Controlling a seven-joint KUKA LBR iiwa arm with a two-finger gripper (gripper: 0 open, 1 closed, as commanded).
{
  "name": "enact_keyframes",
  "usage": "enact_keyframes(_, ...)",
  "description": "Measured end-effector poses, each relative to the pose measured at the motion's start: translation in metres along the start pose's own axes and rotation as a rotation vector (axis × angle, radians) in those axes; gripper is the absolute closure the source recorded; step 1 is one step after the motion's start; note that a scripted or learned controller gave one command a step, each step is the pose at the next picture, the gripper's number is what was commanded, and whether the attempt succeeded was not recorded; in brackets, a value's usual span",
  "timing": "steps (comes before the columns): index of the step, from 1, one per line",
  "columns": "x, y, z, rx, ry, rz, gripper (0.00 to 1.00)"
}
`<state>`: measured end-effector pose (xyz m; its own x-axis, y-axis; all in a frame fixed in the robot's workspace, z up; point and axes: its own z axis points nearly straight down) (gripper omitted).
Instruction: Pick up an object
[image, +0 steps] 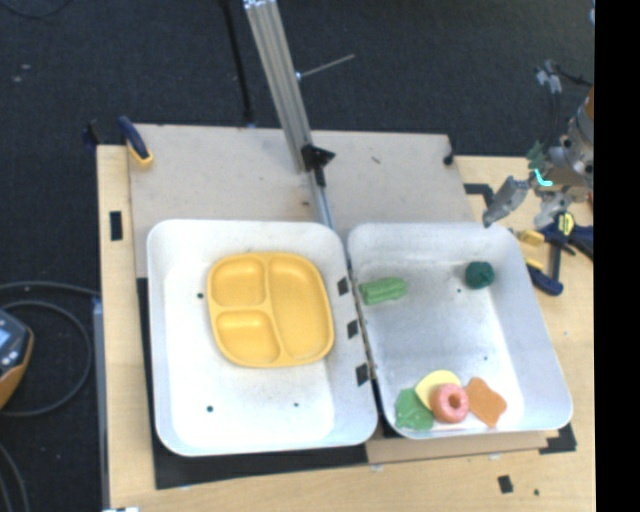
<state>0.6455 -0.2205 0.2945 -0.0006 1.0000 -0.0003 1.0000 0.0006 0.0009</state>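
the gripper waits with its fingers apart and nothing in them, up past the far right corner of the right bin, while the dark green ball sits alone close by, easy to grab.

Yellow tray, pink donut, dark green ball
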Motion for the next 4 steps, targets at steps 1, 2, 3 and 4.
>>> enact_keyframes(1,0.000,0.000,-0.001,-0.002,-0.001,0.000,0.00)
enact_keyframes(2,-0.003,-0.002,0.062,0.004,-0.001,0.000,0.00)
enact_keyframes(3,-0.006,-0.011,0.108,0.004,-0.001,0.001,0.00)
enact_keyframes(4,-0.005,-0.005,0.169,0.003,-0.001,-0.003,0.00)
